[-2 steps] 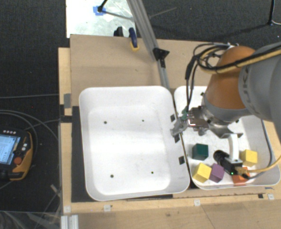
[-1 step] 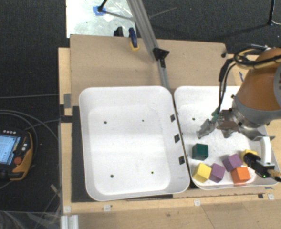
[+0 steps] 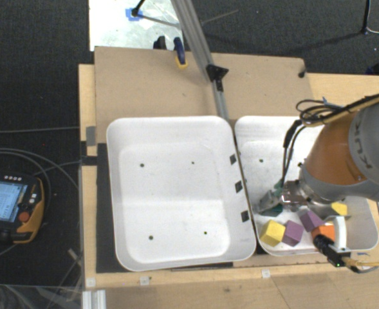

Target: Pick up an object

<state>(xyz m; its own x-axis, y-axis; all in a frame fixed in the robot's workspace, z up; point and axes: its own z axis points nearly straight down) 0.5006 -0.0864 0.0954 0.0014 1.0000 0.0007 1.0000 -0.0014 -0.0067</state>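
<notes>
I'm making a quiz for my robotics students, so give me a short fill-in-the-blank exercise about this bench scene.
1. The yellow block lies in the ____ bin.
2. The block touching the yellow block's right side is ____.
3. The band above the arm's wrist is ____.
4. The handheld control pendant lies to the ____ of the bench.

Answers: right; purple; orange; left

We see a teach pendant (image 3: 8, 206) with a lit blue screen lying on the dark floor (image 3: 35, 56) left of the worktop (image 3: 253, 85), its cables trailing beside it. A grey pole (image 3: 199, 40) slants across the worktop's far side, near a blue-and-yellow clamp (image 3: 179, 51).
</notes>
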